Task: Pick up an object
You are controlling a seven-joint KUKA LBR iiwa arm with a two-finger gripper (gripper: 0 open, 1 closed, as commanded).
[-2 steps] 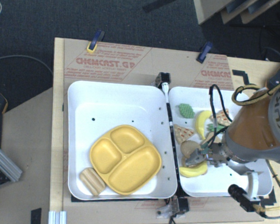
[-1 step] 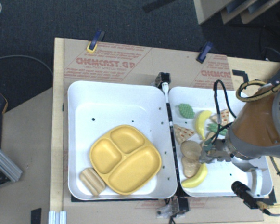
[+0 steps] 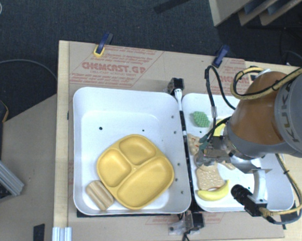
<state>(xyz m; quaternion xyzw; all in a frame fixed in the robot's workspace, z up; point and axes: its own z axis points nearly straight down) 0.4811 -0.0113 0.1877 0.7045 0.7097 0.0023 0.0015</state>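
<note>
Here we see the gripper [image 3: 206, 154] low in the right bin [image 3: 286, 193], at the bin's 9 o'clock edge, and we cannot tell its state because the wrist covers it. Just at its 6 o'clock lie a cracker [image 3: 209, 175] and a banana [image 3: 212, 193], touching each other, with a green piece [image 3: 200, 117] at its 12 o'clock. In the left bin [image 3: 121, 110] a yellow tray [image 3: 135, 171] sits toward 6 o'clock, a wooden block [image 3: 99, 194] touching its 7 o'clock corner.
</note>
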